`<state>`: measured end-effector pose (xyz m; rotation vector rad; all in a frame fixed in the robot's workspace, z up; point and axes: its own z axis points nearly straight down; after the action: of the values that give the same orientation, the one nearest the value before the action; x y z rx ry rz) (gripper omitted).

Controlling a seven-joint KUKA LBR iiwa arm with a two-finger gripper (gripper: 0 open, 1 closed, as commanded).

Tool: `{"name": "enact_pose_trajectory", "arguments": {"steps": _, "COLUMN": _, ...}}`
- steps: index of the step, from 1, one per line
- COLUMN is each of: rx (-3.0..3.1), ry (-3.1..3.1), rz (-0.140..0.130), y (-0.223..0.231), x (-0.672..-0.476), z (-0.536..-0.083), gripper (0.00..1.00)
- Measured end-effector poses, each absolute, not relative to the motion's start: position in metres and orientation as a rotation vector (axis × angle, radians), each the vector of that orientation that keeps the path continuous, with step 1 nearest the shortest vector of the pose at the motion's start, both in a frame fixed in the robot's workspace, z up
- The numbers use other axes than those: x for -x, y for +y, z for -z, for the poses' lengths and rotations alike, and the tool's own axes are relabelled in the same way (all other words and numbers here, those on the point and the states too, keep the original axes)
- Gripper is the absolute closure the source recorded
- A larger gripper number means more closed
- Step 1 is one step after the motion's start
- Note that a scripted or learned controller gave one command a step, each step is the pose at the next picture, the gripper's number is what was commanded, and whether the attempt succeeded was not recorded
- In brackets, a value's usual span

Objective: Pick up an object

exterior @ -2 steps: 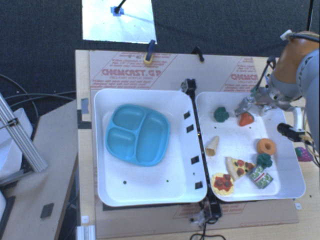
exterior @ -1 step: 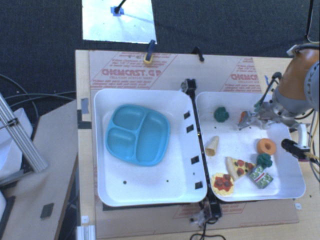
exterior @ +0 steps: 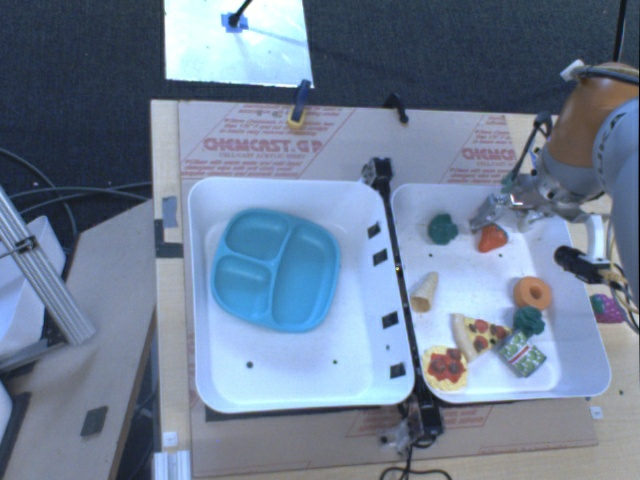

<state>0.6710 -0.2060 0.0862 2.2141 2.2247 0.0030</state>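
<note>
Right bin [exterior: 585, 368]: contains all small items. Left bin [exterior: 300, 383]: contains a blue divided plate [exterior: 275, 268], lying flat toward its left half.

Gripper [exterior: 497, 215]: positioned low over the far edge of the right bin, near its far right corner, on a grey arm [exterior: 600, 133] with an orange band. Finger state: cannot tell; tips small and blurred against the bin floor.

Red strawberry-like piece [exterior: 491, 238]: on the bin floor directly beneath and just beside the fingertips; contact or clearance not discernible. Not seen between the fingers.

Dark green piece [exterior: 442, 230]: near the far edge, left of the red piece, apart from the gripper.

Cone [exterior: 425, 290]: close to the left wall. Orange doughnut [exterior: 532, 293]: toward the right wall. Pizza slice [exterior: 478, 334], round pizza [exterior: 446, 366], green broccoli-like piece [exterior: 528, 320] and small packet [exterior: 521, 354]: grouped along the near edge.
</note>
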Motion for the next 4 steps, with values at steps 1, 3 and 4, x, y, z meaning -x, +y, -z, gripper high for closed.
{"name": "enact_pose_trajectory", "arguments": {"steps": 1, "rx": -2.214, "ry": 2.224, "rz": -0.003, "y": -0.206, "x": -0.669, "z": -0.086, "gripper": 0.0}}
{"name": "enact_pose_trajectory", "arguments": {"steps": 3, "rx": -2.223, "ry": 2.223, "rz": 0.002, "y": -0.192, "x": -0.628, "z": -0.084, "gripper": 1.0}}
{"name": "enact_pose_trajectory", "arguments": {"steps": 4, "rx": -2.234, "ry": 2.219, "rz": 0.006, "y": -0.198, "x": -0.483, "z": -0.084, "gripper": 1.0}}
